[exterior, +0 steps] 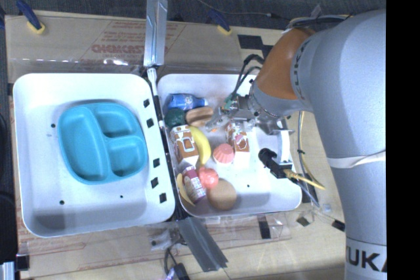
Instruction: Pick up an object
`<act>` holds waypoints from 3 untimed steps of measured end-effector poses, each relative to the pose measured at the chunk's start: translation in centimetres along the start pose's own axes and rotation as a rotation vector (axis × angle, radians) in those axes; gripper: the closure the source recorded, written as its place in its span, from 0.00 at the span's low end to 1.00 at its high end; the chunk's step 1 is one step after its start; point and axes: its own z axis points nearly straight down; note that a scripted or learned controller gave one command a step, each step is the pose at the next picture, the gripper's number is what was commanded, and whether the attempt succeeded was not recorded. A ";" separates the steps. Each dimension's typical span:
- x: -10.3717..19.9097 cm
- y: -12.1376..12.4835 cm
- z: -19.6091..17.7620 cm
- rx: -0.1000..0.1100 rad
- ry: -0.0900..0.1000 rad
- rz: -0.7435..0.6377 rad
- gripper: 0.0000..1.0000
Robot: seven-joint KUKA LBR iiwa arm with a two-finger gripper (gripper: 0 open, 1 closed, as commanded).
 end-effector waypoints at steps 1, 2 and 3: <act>-2.5 0.7 0.0 -0.003 0.008 -0.025 0.00; 0.2 4.2 0.0 -0.002 -0.004 -0.298 0.00; 0.4 7.3 1.4 0.018 0.011 -0.452 0.00</act>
